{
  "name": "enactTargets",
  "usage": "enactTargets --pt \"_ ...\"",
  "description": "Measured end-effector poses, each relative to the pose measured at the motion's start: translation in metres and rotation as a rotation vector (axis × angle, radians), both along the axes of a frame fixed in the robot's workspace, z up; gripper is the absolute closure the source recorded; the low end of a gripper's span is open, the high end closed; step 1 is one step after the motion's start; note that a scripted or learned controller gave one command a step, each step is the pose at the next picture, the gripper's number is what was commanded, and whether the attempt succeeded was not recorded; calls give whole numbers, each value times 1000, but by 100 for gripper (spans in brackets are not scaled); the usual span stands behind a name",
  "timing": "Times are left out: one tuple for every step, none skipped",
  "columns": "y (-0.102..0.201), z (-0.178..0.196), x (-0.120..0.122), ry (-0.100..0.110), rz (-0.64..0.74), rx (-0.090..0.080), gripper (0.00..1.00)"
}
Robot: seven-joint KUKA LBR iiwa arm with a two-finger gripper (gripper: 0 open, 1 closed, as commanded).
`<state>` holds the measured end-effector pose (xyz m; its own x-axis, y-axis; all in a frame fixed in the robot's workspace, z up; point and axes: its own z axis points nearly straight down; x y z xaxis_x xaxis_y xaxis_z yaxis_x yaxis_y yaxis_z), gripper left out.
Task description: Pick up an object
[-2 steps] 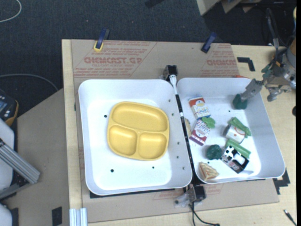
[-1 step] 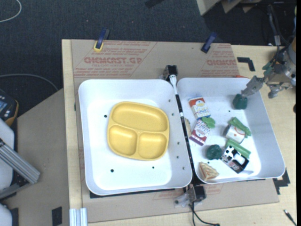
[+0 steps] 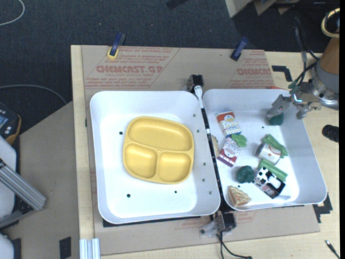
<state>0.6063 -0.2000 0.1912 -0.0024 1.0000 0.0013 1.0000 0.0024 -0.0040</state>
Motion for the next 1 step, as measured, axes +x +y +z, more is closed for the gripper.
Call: enactTargets --pt "5 -44 -2 2 -1 1 0"
